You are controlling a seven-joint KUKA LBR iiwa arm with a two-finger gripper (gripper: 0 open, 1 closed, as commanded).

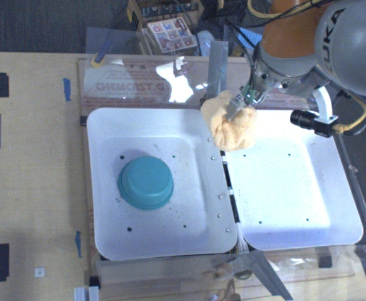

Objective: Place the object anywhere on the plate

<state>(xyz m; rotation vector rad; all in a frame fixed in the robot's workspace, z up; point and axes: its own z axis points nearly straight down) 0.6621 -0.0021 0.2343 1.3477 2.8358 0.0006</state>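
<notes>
The tool [235,108] hangs over the far edge of the bins, just where the two meet, with a soft yellow object [233,128], cloth-like or spongy, bunched right under its fingers. The tip presses into the top of that lump, and the fingers appear closed on it, so the object looks gripped, though whether it is lifted or still resting on the bin rim cannot be told from this angle. The object sits at the far left corner of the right bin [296,193], overlapping the divide toward the left bin [170,231]. The teal plate [146,182], which looks like a small upturned dish, lies in the middle of the left bin, well apart from the object, nearer and further left. By my judgement the pick is done or nearly so, and the carry is not: the object must be brought leftward and nearer across the bin edge, lowered over the plate and released. Nothing lies on the plate yet. The arm [308,24] reaches in from the far right above the bench [32,168].
</notes>
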